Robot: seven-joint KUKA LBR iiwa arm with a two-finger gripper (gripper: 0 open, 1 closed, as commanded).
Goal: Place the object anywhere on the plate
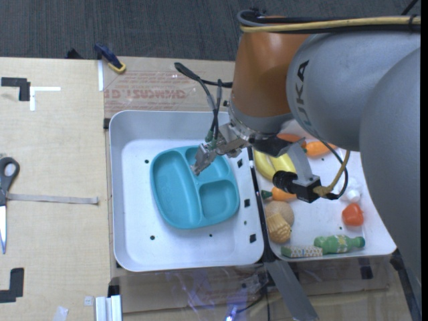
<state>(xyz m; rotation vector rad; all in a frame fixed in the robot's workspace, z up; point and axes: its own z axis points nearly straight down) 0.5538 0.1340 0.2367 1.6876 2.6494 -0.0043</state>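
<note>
End effector [202, 159]: over the plate's upper right compartment, near the left bin's right wall; fingers' state cannot be told.
Plate [180, 192]: teal, divided, mid left bin [127, 246].
Object: which thing is meant cannot be told; nothing seen between the fingers.
Right bin [374, 243]: banana [271, 164], carrot [282, 194], green bottle [338, 243], red strawberry [352, 214], bread-like piece [278, 221], all right of the end effector.
Surface [53, 239]: scissors [5, 179] at left edge.

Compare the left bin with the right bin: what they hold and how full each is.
The left bin holds one thing, a blue divided plate; the right bin holds many small items, among them a banana and a green bottle. The gripper hangs over the left bin, not the right. Both are shallow and white.
</note>
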